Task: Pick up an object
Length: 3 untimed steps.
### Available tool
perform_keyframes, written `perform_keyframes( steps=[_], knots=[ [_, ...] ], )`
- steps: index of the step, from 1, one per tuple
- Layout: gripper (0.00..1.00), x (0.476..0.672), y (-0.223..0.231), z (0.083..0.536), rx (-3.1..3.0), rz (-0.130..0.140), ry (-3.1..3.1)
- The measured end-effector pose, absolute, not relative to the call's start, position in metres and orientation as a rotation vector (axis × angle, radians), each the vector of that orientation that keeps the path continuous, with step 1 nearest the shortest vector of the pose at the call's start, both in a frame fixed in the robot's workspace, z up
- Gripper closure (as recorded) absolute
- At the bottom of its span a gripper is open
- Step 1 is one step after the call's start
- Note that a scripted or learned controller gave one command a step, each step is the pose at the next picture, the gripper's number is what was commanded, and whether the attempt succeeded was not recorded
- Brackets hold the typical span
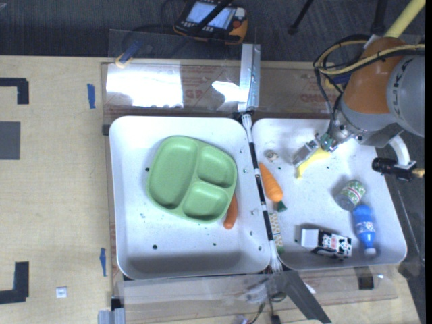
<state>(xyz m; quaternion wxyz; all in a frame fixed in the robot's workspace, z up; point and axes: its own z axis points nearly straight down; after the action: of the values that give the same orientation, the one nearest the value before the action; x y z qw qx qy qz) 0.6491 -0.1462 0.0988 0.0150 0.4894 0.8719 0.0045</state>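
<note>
My gripper (328, 141) reaches into the right bin (388, 248) from the upper right and hangs low over its back half. Directly at its lower left lie a yellow banana-like piece (308, 163) and a small grey piece (303, 153); whether either one touches the gripper I cannot tell. An orange carrot (271, 184) rests against the divider between the bins. A round greenish can (352, 194), a blue bottle (365, 229) and a white and black toy (327, 241) sit in the right bin's front part.
The left bin (135, 248) holds a green divided plate (192, 177) with a second small carrot (231, 214) at its right edge. A tiny round object (271, 156) lies near the divider. A handheld controller (210, 17) sits behind the bins.
</note>
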Motion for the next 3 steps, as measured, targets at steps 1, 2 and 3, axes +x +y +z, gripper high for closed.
perform_keyframes(
  steps=[1, 2, 3],
  knots=[
    [0.00, 0.623, -0.128, 0.086, 1.630, 0.003, 2.685],
    [0.00, 0.614, -0.129, 0.111, 1.389, 0.001, 2.818],
    [0.00, 0.611, -0.171, 0.086, 1.382, 0.002, 2.820]
  ],
)
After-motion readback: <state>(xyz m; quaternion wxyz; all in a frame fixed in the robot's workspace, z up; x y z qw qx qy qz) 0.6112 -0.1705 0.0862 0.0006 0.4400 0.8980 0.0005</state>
